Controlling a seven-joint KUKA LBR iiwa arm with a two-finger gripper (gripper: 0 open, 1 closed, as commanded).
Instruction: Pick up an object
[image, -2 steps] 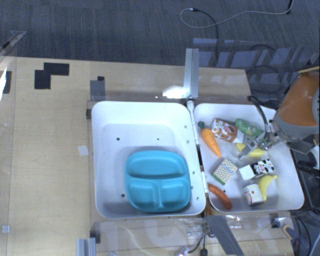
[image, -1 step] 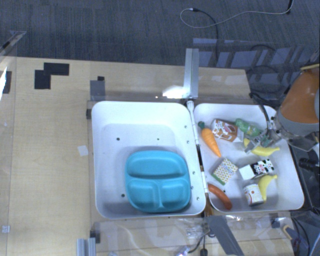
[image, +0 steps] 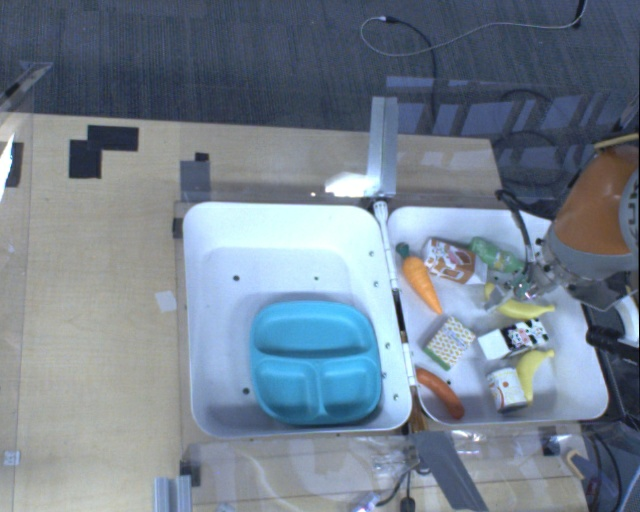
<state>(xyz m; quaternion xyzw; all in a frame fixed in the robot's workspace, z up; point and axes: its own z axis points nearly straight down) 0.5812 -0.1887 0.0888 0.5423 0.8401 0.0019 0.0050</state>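
The right bin (image: 590, 405) holds several small items: an orange carrot (image: 424, 283), a red and white snack packet (image: 450, 262), a green bottle (image: 497, 256), a yellow banana (image: 522, 310), a checkered packet (image: 449, 343), a white block (image: 492, 345), a black and white toy (image: 527, 335), a second yellow piece (image: 533, 367), a small can (image: 508, 388) and a red sausage (image: 440, 393). My gripper (image: 530, 284) hangs low over the bin's right side, just above the banana and beside the green bottle. The grey wrist with its orange band (image: 598, 205) hides part of the far right corner.
A blue divided plate (image: 316, 362) lies in the left bin (image: 215, 300), toward its front. A metal post (image: 384, 145) stands behind the divider between the bins. Black cables (image: 530, 140) run behind the right bin.
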